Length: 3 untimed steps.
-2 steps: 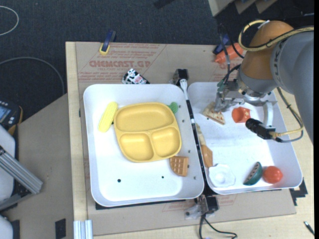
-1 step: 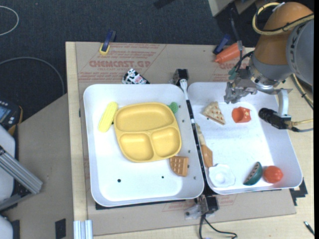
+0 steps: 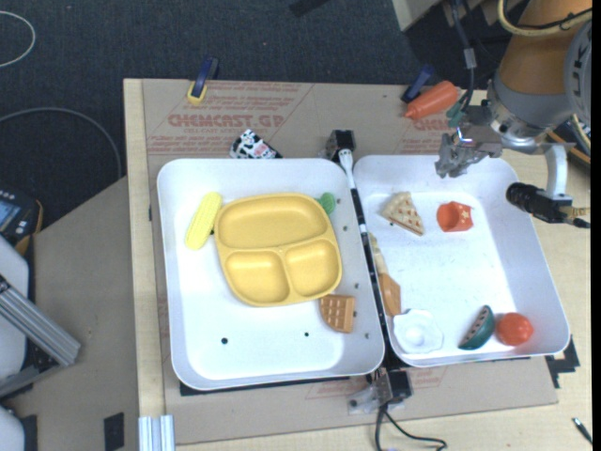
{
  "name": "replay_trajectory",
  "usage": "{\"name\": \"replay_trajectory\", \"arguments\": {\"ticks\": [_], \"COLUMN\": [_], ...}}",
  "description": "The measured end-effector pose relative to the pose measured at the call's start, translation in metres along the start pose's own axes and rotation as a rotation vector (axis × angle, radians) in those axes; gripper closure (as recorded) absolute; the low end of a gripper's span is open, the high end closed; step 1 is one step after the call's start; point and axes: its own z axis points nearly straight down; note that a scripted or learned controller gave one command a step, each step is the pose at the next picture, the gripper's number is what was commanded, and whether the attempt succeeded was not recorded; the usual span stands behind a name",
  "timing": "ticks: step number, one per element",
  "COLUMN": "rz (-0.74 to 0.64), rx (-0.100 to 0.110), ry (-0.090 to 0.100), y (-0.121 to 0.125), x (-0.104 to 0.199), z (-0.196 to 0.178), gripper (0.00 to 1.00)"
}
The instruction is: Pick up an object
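Note:
My gripper [image 3: 456,161] hangs over the far edge of the right bin [image 3: 526,252], with nothing visibly in it. Just below it lie a tan wedge of toy pizza [image 3: 404,212] and a small red piece [image 3: 455,216]. Toward the bin's near side sit a white fried egg [image 3: 416,332], a watermelon slice [image 3: 477,328] and a red tomato [image 3: 514,328]. An orange-brown piece [image 3: 388,294] rests against the bin's left wall.
The left bin [image 3: 188,327] holds a yellow divided plate [image 3: 277,248], a yellow corn cob [image 3: 202,220], a green piece [image 3: 326,202] and a brown waffle [image 3: 338,313]. An orange carrot [image 3: 432,100] and clamps lie on the board behind the bins.

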Motion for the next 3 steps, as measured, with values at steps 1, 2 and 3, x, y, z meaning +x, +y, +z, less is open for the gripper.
{"name": "replay_trajectory", "arguments": {"ticks": [1, 2, 3], "rz": [-0.003, -0.003, -0.004], "rx": [0.011, 0.014, 0.014], "ry": [0.004, 0.005, 0.005], "y": [-0.025, -0.055, -0.095], "x": [0.039, 0.081, 0.127], "z": [-0.009, 0.002, 0.006], "gripper": [1.0, 1.0, 1.0]}}
